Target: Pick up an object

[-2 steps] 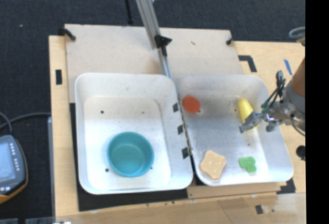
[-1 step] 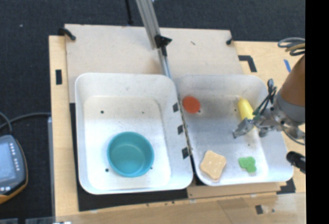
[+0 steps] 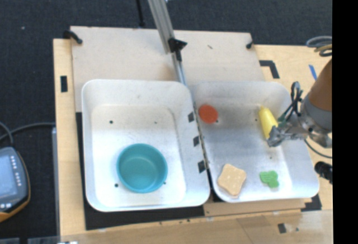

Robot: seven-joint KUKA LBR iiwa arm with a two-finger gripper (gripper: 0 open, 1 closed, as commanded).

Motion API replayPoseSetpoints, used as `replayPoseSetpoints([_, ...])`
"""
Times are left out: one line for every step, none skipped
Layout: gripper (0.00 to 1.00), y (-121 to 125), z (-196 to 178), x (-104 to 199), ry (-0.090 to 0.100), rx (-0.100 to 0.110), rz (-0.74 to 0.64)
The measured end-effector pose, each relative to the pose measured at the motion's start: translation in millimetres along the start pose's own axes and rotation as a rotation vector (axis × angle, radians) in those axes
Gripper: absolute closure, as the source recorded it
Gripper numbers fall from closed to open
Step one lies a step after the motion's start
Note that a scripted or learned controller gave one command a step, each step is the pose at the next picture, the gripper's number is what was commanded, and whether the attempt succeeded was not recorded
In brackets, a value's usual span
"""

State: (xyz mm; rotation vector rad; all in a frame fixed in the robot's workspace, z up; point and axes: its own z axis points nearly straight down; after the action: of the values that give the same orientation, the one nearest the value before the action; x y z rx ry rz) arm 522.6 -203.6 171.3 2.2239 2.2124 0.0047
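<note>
The claw (image 3: 274, 137) hung low in the right bin (image 3: 246, 94), its tip just beside a yellow banana (image 3: 266, 120); whether it was open or gripping could not be told. Nearby lay an orange ball (image 3: 208, 113), a biscuit (image 3: 231, 179) and a green toy (image 3: 269, 179). A teal bowl (image 3: 142, 167) sat in the left bin (image 3: 112, 92).

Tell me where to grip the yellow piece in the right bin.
Grip the yellow piece across its narrow middle, coming from above. It lies flat and long, running up and down the view, so its short width probably suits the gripper just below it.
</note>
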Motion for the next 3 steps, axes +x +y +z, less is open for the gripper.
replayPoseSetpoints([1.0,-5.2,-57.2,-8.4,-0.003,-0.003,0.0])
replayPoseSetpoints([1.0,-3.9,-105.0,-9.9,-0.001,0.002,-0.008])
replayPoseSetpoints([1.0,-4.7,-99.5,30.5,0.0,0.003,-0.01])
